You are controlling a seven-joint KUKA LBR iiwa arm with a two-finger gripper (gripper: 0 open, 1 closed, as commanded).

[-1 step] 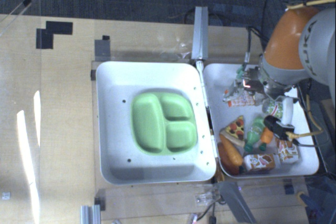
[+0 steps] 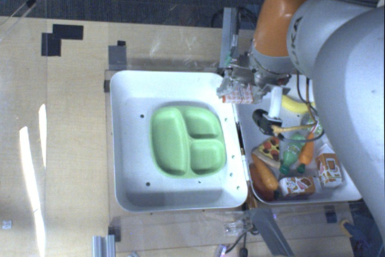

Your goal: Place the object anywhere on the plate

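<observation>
Above the rim between the two bins, the gripper (image 2: 240, 92) clenches a small red-and-white packet (image 2: 236, 95), just past the top right corner of the left bin (image 2: 129, 129). Well apart, the green divided plate (image 2: 187, 140) lies with bare white floor all round.

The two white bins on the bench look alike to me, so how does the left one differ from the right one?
The left bin holds one thing, a green plate with three compartments lying flat; the right bin is crowded with small items, among them a banana. The left bin lies in open view; the right bin is partly covered by the arm. Both are shallow and white.
</observation>
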